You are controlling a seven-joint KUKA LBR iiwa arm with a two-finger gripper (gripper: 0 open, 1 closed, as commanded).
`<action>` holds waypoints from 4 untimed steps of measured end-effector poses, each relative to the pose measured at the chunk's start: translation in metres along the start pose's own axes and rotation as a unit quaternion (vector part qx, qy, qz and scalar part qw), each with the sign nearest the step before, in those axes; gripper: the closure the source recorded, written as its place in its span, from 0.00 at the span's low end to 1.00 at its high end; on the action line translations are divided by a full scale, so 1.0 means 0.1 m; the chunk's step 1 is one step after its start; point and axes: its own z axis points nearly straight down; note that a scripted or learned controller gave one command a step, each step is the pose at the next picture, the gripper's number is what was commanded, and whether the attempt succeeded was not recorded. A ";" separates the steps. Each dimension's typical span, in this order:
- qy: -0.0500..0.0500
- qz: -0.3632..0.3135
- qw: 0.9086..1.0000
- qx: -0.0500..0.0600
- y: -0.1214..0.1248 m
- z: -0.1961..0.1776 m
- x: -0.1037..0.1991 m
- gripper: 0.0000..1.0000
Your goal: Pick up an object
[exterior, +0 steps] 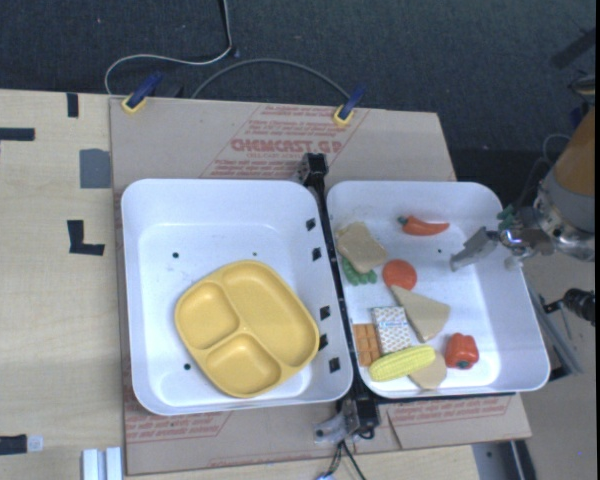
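Gripper (475, 248) sits over the right bin (510, 298), near its 3 o'clock wall, arm coming in from that side; can't tell whether it's wide or narrow, and nothing is seen in it. Looks like an approach pose above the bin, so I'd judge the pick not yet made

Closest candidates: orange pepper-like piece (424, 226) at 9-10 o'clock of the gripper, red round piece (400, 273) at 8 o'clock. Both lie apart from the others, probably easier targets

Further out, at 7 o'clock: tan wedge (425, 313), corn cob (400, 364) lying on a pale slice, small red pepper (461, 351), patterned block (390, 323), orange wafer (365, 340). Packed and touching, so riskier

Bread slice (360, 246) sits by the divider, partly covering something green (358, 274) – can't identify it

Left bin (150, 228) holds a yellow divided plate (245, 326), tilted, well apart from the gripper

Wrist mostly cut off at frame edge, blurred
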 end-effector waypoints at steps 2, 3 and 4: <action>-0.001 -0.001 1.000 0.000 0.41 1.20 0.73 0.00; -0.001 -0.001 1.000 -0.002 0.42 1.07 0.73 1.00; 0.002 -0.007 1.000 -0.006 0.49 0.08 1.88 1.00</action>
